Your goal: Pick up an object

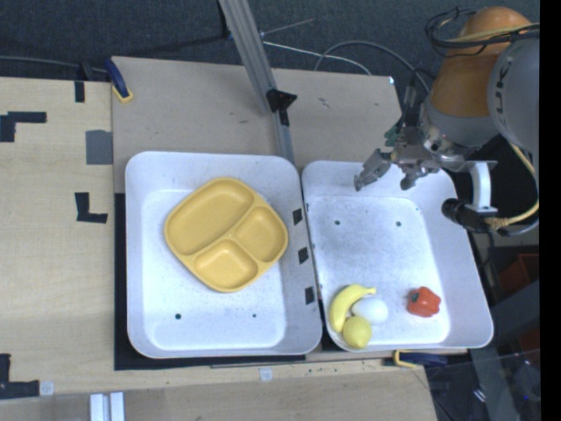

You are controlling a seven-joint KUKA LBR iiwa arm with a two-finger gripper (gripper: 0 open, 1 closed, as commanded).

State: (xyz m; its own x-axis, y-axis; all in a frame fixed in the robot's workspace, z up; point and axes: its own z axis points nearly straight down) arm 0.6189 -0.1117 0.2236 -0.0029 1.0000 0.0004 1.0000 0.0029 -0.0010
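In the right bin, near its front edge, lie a yellow banana, a white egg-like ball, a yellow lemon and a small red pepper. My gripper hangs over the bin's far edge, well away from these objects. Its two dark fingers are spread apart with nothing between them.
The left bin holds a yellow divided plate. A grey metal pole slants down to the gap between the bins. Cables trail on the bench behind the right bin.
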